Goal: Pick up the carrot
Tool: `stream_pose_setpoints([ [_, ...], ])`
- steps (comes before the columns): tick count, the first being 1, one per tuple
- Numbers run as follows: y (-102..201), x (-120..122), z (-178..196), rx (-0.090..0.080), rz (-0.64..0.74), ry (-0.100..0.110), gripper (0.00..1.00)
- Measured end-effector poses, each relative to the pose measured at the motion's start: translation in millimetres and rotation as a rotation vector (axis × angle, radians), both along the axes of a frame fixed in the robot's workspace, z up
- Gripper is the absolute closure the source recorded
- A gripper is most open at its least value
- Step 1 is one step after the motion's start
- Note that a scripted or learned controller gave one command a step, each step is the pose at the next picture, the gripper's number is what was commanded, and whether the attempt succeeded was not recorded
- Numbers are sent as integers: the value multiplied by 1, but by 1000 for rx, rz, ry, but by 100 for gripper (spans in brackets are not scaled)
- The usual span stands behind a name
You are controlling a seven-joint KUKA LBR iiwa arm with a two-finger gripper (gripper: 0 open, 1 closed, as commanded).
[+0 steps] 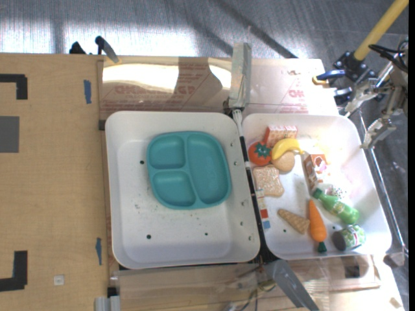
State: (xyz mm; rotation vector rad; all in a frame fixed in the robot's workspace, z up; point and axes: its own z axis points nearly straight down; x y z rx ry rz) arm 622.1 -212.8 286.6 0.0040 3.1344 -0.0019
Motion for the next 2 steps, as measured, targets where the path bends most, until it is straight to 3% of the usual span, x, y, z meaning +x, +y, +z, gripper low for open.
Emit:
stream_pose_setpoints([
  [1, 62, -52, -136, 5, -242, 11, 0],
  [2, 85, -111, -197, 2, -304, -3, 0],
])
